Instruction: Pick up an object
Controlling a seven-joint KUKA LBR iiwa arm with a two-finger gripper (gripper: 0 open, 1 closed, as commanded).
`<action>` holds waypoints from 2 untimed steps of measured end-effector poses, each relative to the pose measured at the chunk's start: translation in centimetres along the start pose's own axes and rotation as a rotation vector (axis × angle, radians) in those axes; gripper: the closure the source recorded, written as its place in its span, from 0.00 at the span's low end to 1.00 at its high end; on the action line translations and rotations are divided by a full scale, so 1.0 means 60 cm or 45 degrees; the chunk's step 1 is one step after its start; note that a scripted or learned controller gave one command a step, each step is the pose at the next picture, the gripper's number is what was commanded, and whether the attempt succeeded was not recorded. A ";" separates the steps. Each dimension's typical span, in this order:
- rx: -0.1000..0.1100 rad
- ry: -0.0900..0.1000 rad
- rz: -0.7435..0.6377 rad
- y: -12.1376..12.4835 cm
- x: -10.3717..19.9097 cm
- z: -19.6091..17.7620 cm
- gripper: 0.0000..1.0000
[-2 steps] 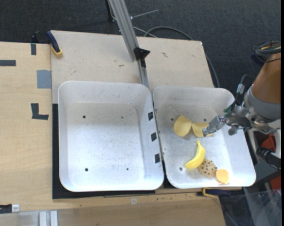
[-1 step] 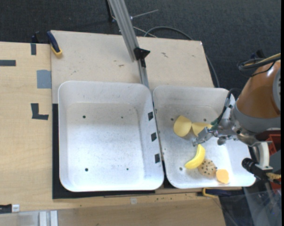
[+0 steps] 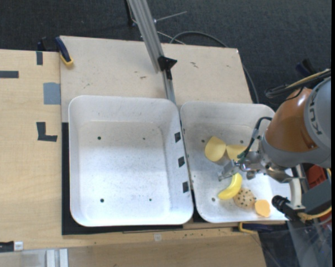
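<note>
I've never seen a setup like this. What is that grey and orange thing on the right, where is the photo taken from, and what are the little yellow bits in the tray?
The grey and orange thing is a robot arm, reaching in from the right. At its tip is a gripper, a two-finger claw for picking things up; from this angle I cannot tell how the claw is set, or whether it holds anything.

The photo comes from one fixed camera above the bench, looking down at a slant.

On the bench sit two shallow white bins side by side. The left bin has nothing visible in it. The right bin holds small toy-like items: a pale yellow round piece, a yellow piece beside it, a banana, a speckled tan piece and an orange round piece. The gripper hangs just above the banana.
</note>
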State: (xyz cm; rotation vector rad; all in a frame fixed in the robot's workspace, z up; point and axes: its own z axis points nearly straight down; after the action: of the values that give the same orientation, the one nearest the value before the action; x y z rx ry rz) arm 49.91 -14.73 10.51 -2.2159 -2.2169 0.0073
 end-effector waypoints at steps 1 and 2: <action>-0.005 -0.001 -0.002 0.002 0.000 -0.022 1.00; -0.014 -0.004 0.001 -0.002 -0.016 -0.105 1.00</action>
State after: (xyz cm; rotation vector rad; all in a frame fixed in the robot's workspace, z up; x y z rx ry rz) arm 49.87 -15.70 16.79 -2.2240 -2.2234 -0.0015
